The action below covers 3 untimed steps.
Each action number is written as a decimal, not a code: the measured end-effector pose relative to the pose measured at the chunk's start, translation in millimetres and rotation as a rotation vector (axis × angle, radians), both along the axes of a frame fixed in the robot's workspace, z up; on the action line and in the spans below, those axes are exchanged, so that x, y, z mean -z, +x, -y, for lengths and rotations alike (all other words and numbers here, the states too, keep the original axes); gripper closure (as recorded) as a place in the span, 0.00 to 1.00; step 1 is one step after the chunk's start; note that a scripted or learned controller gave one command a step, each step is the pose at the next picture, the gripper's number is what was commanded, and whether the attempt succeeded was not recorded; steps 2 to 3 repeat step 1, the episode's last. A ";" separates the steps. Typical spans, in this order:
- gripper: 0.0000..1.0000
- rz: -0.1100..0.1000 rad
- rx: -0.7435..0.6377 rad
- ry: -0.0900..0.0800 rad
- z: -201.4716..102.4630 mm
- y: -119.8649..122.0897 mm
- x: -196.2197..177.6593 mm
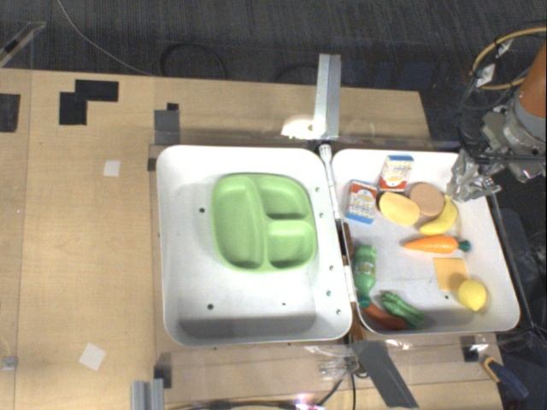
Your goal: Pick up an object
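Banana [442, 219] lying near the far right edge of the right bin [506, 267], touching a brown round piece [426, 200] and a yellow potato-like piece [398, 208] on its left; closest of the loose items to the end effector [473, 184], so judged the likely target; carrot [432, 245] just nearer, then a yellow block [449, 273] and a lemon [472, 294] toward the near right corner; two small cartons [361, 202] by the far left corner; green bottle [365, 266] and green vegetable [402, 307] along the left and near edges; green divided tray [261, 220] alone in the left bin [179, 254]; both bins on the desk [77, 254]. End effector poised over the far right corner of the right bin, nothing visible between its tips; apart or together, cannot tell. Nothing lifted yet; descent, closing and raising all left to do.
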State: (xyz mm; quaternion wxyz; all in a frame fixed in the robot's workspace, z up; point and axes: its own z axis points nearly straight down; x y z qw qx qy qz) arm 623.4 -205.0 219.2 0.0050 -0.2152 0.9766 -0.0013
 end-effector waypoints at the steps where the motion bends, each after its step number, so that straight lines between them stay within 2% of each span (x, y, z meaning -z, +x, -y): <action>1: 1.00 0.006 -0.139 -0.003 -0.8 46.4 -49.6; 3: 1.00 0.006 -0.139 -0.003 -0.8 46.4 -49.6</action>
